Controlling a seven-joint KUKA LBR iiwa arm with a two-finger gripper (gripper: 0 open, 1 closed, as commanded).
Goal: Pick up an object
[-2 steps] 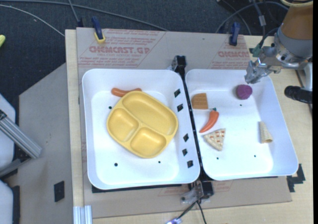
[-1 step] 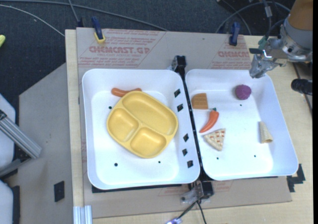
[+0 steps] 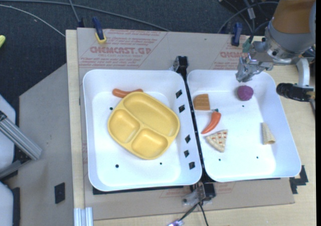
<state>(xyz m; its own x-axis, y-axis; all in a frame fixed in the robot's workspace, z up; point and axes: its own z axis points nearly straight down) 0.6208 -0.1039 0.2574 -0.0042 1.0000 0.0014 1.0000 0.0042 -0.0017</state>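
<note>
My gripper (image 3: 244,73) hangs over the far edge of the right bin (image 3: 281,165), just above and left of a purple ball (image 3: 245,92). Nothing shows between its fingers. In the same bin lie a brown cube (image 3: 201,101), a red-orange chili pepper (image 3: 212,121), a pizza slice (image 3: 218,140) and a small tan roll (image 3: 267,134) near the right wall.
The left bin (image 3: 95,160) holds a yellow divided plate (image 3: 143,125) with an orange sausage (image 3: 126,91) at its far edge. A black divider with clips (image 3: 185,115) runs between the bins. Blue clamps (image 3: 99,29) hold the cardboard at the back.
</note>
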